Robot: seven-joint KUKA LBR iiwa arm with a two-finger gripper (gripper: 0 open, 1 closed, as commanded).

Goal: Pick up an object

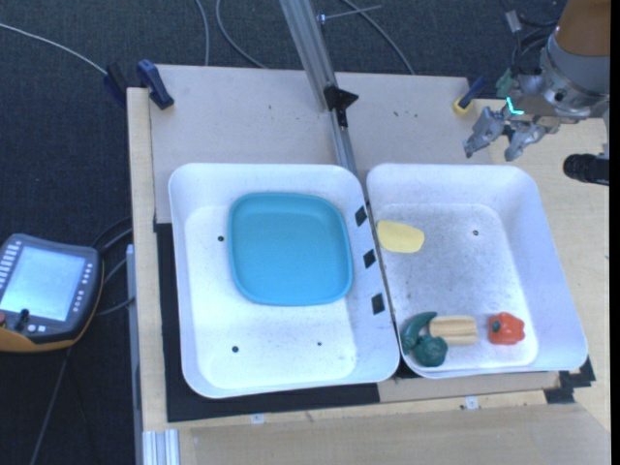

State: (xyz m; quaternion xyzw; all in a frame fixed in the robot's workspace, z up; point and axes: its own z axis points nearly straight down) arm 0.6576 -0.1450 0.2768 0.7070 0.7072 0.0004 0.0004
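1. Above the right bin's (pixel 542 211) far rim we see the gripper (pixel 504 141), jaws apart, nothing between them.
2. Well below the jaws and to their left lies a yellow piece (pixel 400 236).
3. Farther below sit a green toy (pixel 423 340), a tan block (pixel 453 329) and what looks like a tomato (pixel 505 328).
4. Left of everything, a blue plate (pixel 290 248) rests in the left bin (pixel 199 260).

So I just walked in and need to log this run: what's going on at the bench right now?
A robot arm reaches in from the right, its end effector hovering with fingers spread above the bench just past the far rim of the right bin, holding nothing. That bin holds a yellow piece near its left wall and, along the near edge, a green item, a tan block and a red item. The left bin holds a blue plate. Nothing is picked up yet.
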